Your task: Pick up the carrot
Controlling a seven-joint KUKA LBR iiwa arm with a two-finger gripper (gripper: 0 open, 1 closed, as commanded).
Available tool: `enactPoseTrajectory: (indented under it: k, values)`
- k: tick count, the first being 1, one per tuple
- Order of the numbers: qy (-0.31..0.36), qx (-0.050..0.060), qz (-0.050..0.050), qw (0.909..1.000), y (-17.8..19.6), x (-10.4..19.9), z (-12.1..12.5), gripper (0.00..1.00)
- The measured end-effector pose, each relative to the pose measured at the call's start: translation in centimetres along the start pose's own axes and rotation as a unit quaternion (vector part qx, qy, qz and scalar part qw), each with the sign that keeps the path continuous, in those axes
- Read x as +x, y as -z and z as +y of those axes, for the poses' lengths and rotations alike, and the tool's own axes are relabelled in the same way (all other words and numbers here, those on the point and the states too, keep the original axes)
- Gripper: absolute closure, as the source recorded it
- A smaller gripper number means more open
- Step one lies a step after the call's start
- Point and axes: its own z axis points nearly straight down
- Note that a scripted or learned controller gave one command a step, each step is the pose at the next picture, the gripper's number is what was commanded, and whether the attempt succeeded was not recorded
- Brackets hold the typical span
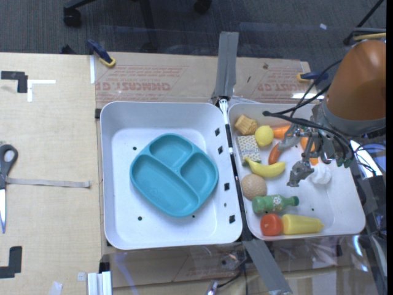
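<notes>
Here the arm (362,82) leans in over the right bin (350,217), and its end effector (301,174) hangs low above the white floor near the middle of that bin. From this angle I cannot tell how the end effector is set; cables and metal parts clutter the wrist.

The carrot (274,154) lies just left of the end effector and a little farther back, a short orange piece tilted beside the banana (266,168). Nothing of it sits in the tool, and the two are near but apart. Another orange piece (281,131) lies farther back still, next to the lemon (264,135).

Left of the end effector, beyond the banana, are a pale sponge-like block (248,145), a tan waffle piece (245,125) and a round brown ball (253,185). Toward the front of the bin from the end effector lie a green bottle (275,203), a tomato (271,225) and a yellow bottle (301,224). A small white lump (320,175) sits just right of the end effector.

Well off to its left, the other bin (110,183) holds a blue divided plate (174,174). Scissors (5,183) rest far left on the table (43,134).
</notes>
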Motion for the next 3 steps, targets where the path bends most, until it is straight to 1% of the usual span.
enactPoseTrajectory:
  k: [1,2,3]
  values:
    - [-0.115,0.0,0.0,0.9933,-10.3,-2.1,-0.7,0.0]
    - [-0.151,0.0,-0.001,0.9885,-10.2,-7.0,-7.1,0.0]
    - [-0.149,0.001,-0.005,0.9888,-9.0,-7.3,-7.0,1.0]
